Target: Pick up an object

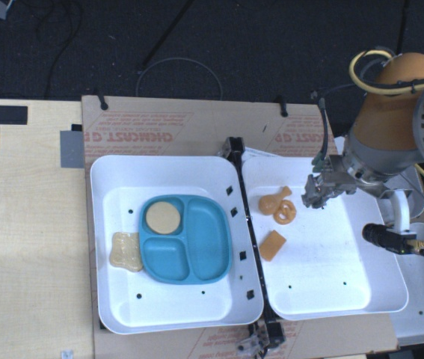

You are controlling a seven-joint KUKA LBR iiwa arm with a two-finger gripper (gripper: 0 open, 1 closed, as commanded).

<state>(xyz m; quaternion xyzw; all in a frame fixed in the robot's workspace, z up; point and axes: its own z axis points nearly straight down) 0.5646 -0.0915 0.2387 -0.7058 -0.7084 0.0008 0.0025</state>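
Above the right bin [361, 290], beside a pretzel [284, 212], hover the fingers [315, 195], state unclear.

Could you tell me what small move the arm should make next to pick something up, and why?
Probably a short shift toward the view's left and down. The end effector hangs over the right bin, just right of the pretzel and the orange piece beside it, with nothing seen between its fingers. Those are the nearest items; the orange wedge lies lower.
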